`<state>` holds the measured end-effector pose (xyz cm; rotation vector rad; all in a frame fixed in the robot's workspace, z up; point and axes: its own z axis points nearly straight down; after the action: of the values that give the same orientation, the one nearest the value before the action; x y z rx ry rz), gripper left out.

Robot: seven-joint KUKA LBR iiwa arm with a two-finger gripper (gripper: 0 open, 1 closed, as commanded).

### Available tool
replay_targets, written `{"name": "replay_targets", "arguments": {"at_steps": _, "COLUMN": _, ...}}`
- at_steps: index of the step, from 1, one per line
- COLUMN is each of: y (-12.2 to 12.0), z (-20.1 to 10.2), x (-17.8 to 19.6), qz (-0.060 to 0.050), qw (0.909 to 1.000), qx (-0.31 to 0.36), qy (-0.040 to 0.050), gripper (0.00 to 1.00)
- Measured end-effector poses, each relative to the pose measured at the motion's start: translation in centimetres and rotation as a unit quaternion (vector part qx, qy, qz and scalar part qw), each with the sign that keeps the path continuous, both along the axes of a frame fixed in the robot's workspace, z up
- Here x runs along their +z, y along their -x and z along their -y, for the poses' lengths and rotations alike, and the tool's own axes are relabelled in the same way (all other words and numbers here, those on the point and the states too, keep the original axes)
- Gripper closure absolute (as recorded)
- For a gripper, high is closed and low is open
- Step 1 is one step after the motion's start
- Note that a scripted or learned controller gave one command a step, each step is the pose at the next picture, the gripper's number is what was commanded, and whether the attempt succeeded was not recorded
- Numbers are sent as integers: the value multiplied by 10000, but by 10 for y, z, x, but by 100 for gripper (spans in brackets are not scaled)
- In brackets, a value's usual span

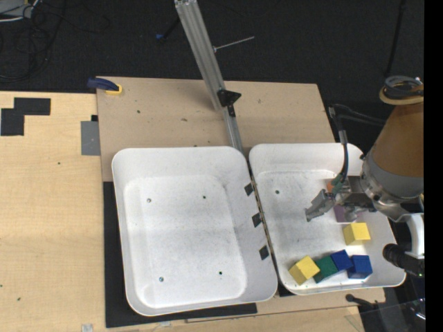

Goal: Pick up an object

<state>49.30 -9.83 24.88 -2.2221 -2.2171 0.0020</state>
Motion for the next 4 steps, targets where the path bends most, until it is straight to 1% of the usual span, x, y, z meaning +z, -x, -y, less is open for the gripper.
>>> {"name": "replay_targets", "arguments": {"at_steps": 1, "y": 0, "z": 0, "x": 0, "qz": 5, "qw": 10000, "qx": -12, "qy": 2, "gripper": 0}}
{"name": "replay_targets", "arguments": {"at_steps": 2, "y": 6, "z": 1, "x": -45, "qz": -27, "qw": 10000, "qx": 9, "qy": -4, "gripper": 0}}
{"name": "replay_targets", "arguments": {"at_steps": 4, "y": 4, "z": 8, "x": -136, "qz": -32, "qw": 10000, "qx": 4, "qy": -7, "gripper": 0}}
